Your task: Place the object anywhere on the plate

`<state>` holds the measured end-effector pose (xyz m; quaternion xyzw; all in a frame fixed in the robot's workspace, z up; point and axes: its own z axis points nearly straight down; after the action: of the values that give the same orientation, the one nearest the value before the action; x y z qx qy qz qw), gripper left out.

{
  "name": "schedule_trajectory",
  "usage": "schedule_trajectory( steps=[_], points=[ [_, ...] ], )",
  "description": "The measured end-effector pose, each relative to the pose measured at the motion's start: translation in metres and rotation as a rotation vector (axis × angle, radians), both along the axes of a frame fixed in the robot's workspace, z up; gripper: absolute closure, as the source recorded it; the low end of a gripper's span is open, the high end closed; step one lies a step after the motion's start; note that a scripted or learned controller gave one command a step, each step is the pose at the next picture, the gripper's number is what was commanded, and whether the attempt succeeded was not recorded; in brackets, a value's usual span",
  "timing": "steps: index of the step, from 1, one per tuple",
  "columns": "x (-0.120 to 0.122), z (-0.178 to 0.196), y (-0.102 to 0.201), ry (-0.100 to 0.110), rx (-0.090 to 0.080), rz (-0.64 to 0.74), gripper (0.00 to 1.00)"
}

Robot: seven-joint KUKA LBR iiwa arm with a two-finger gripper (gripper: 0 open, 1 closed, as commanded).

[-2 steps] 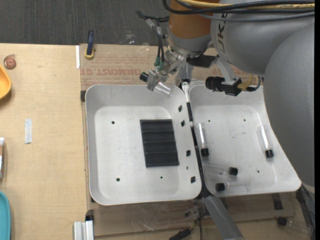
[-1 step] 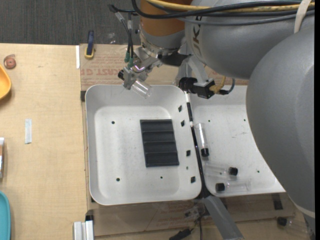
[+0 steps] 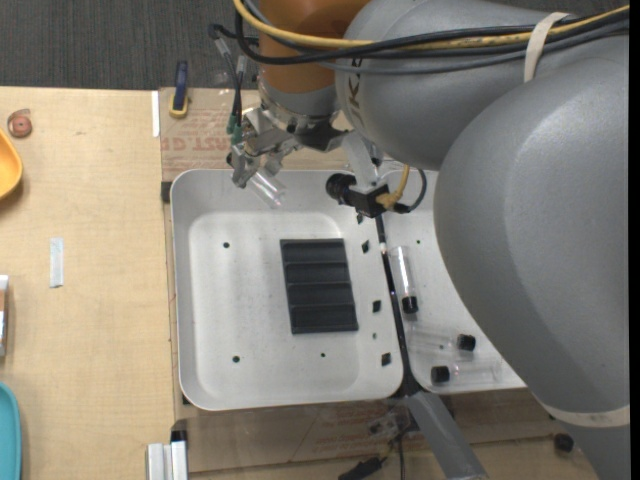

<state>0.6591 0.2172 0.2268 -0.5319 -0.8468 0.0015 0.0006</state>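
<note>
**Inspector:** One clear, pale object [image 3: 267,189] noted at the far rim of the left bin [image 3: 200,368]. It lies directly under the gripper [image 3: 247,171], touching it or very nearly so.

**Clerk:** Is it gripped?

**Inspector:** Cannot tell. The gripper's state, open or closed, is not readable at this angle, nor is any hold on the object.

**Clerk:** And the plate?

**Inspector:** One black ribbed plate [image 3: 319,286], flat in the middle of the left bin, nearer the camera than the object and apart from it.

**Clerk:** Counts?

**Inspector:** Two white bins, side by side. One arm [image 3: 480,118], overhanging the right bin [image 3: 425,238]. Three clear black-capped tubes [image 3: 401,271] appear in the right bin, one along the divider and two near the front corner.
</note>
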Motion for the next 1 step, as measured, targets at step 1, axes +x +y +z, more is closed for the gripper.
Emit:
schedule_trajectory(
  steps=[1],
  points=[
    [-0.0354, -0.0099, -0.0002, -0.001, 0.000, 0.116, 1.00]
  ],
)
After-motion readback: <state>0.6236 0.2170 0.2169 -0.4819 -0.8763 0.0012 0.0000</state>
